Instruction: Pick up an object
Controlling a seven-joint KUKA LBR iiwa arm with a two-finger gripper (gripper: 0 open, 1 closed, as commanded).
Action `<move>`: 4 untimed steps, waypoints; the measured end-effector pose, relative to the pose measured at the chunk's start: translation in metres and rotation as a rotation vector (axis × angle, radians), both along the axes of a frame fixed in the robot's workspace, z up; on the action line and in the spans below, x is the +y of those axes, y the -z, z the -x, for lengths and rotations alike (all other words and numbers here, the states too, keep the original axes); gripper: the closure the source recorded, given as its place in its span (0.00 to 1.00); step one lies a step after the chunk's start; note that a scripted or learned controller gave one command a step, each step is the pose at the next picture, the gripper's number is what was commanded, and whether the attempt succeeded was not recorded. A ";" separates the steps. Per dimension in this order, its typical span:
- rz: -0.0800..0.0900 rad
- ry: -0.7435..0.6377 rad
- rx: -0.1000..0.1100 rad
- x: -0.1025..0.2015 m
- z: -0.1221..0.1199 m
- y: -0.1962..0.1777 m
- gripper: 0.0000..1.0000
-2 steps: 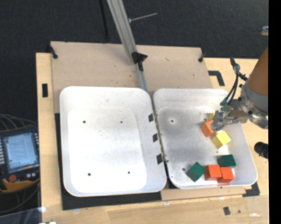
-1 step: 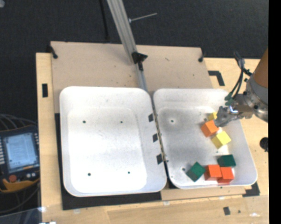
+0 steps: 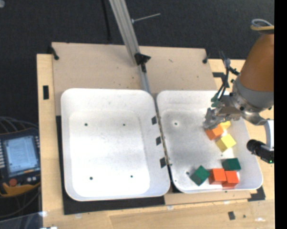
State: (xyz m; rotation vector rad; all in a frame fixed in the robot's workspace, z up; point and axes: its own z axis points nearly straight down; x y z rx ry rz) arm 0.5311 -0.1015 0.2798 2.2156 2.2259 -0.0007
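My gripper [image 3: 213, 122] hangs low over the right bin [image 3: 181, 104], near its right side. Directly under and touching its tip lies a small orange block [image 3: 212, 134], with an orange-yellow block [image 3: 224, 126] beside it. A yellow block [image 3: 225, 142] lies just below these. The gripper body hides part of this cluster. Along the bin's front edge are a green block [image 3: 199, 175], two orange blocks [image 3: 218, 175] [image 3: 231, 178] and a second green block [image 3: 231, 164].
The left bin [image 3: 107, 142] sits beside the right one, with a divider rim [image 3: 160, 137] between them. A slanted metal pole [image 3: 127, 27] rises behind the bins. A handheld pendant [image 3: 17, 156] lies off the bench to the left.
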 end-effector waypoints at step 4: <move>0.000 -0.001 -0.002 0.194 -0.083 0.041 1.00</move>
